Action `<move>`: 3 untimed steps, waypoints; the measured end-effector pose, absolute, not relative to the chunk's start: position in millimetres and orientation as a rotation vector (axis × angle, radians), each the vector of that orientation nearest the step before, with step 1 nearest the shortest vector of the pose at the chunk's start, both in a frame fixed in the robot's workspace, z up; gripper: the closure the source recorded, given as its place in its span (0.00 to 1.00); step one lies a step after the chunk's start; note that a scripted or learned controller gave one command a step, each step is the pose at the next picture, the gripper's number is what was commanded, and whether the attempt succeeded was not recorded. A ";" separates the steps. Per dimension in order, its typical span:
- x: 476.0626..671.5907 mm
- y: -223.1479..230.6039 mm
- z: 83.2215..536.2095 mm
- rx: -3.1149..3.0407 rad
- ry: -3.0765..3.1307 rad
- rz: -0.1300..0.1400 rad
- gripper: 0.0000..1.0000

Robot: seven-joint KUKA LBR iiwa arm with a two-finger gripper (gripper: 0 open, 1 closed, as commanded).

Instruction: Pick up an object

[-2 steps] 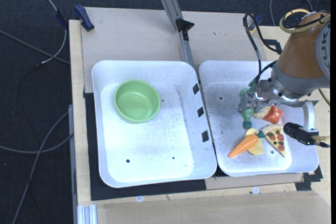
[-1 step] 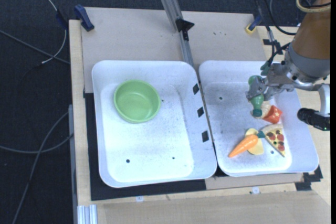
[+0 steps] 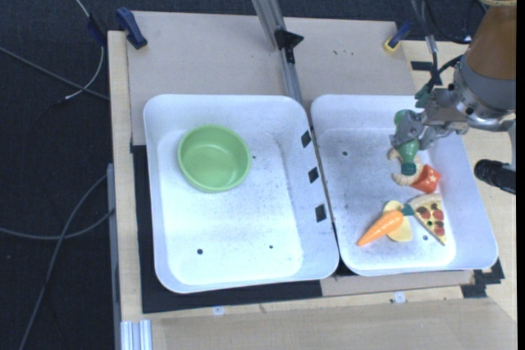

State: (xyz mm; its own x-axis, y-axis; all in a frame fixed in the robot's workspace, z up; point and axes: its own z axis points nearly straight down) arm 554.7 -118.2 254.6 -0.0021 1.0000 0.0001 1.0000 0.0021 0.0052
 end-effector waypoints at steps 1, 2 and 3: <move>567.8 -58.3 258.4 2.214 2.227 0.006 1.00; 575.7 -4.2 248.6 2.217 2.231 0.001 1.00; 603.6 42.3 247.6 2.216 2.228 0.005 1.00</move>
